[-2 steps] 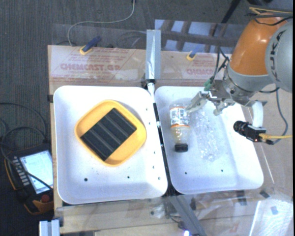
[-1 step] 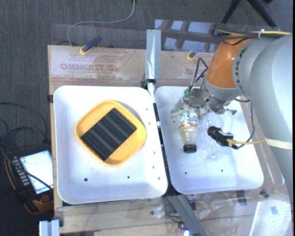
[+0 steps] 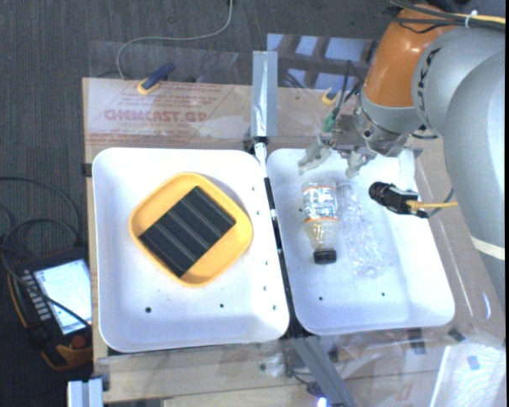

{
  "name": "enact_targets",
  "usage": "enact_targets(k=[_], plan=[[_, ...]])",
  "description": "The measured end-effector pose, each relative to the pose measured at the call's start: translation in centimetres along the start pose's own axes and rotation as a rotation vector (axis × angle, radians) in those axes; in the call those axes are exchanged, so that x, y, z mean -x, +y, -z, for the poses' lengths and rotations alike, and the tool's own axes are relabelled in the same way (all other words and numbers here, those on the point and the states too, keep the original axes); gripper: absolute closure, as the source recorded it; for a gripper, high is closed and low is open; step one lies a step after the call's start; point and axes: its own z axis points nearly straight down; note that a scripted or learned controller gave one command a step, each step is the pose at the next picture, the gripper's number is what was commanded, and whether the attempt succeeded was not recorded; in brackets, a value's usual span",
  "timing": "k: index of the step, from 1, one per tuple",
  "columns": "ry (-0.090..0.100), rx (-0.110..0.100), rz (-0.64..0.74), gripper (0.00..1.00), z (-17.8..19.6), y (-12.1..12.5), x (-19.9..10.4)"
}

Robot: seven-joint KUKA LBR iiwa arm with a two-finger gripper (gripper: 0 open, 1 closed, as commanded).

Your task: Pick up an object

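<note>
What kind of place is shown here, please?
Probably a robotics lab test bench, not a home: a grey arm with its end effector hangs over two white bins, cables run across dark carpet, and clamps hold a board.

robot lab, wooden bench [image 3: 170,117] with two white bins [image 3: 119,312], loose cables [image 3: 34,202] on dark carpet [image 3: 34,58]

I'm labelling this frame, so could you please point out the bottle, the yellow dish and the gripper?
bottle [image 3: 320,213], camera view, on the middle of its body, just below the label.
yellow dish [image 3: 149,209], camera view, on its yellow rim, left side.
gripper [image 3: 333,159], camera view, midway between its fingertips.
</note>
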Motion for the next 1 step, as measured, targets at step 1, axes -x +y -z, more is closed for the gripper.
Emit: enact_targets(k=[1], plan=[[0.001,-0.001,-0.008,0.0,4.2,-6.65,1.02]])
